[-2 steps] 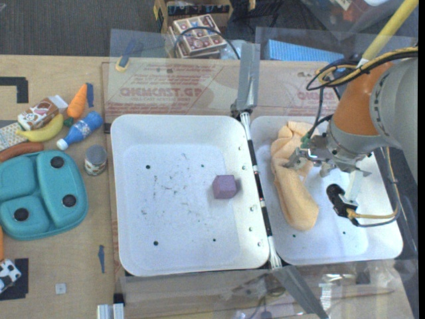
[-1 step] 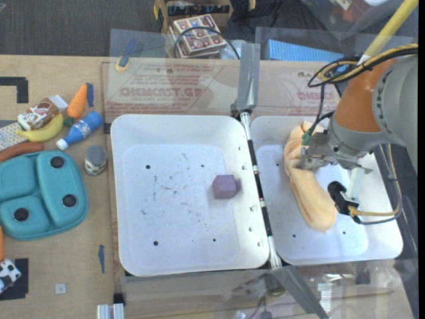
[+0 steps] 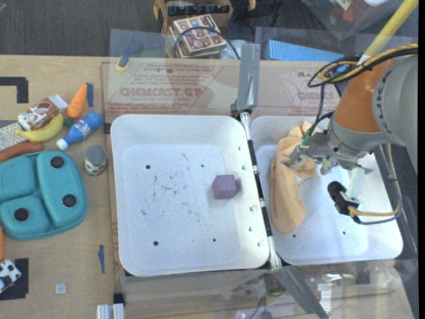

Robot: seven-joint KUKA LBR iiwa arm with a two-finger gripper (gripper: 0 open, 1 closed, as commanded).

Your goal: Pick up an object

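Two shallow white bins sit side by side along the near edge of the bench. On the left bin (image 3: 133, 138) floor lies one purple block (image 3: 225, 187), right of centre, apart from the walls. In the right bin (image 3: 372, 244) lies one tan cloth (image 3: 288, 191), draped along the bin's left side, its upper end bunched up. One gripper (image 3: 312, 153), on the grey arm (image 3: 392, 105) with its orange band, hangs at that bunched upper end, touching the fabric; the cloth hides the fingertips, so whether they are spread or pinching the cloth cannot be told. A black cable loops beneath the wrist over the bin floor.

Left of the bins on the wooden bench lie one teal tray (image 3: 41, 191), one small grey can (image 3: 95, 159), one blue bottle (image 3: 81, 130), one toy banana (image 3: 41, 130) and one toy carrot (image 3: 79, 100). Beyond the bench stands one open cardboard box (image 3: 192, 8).
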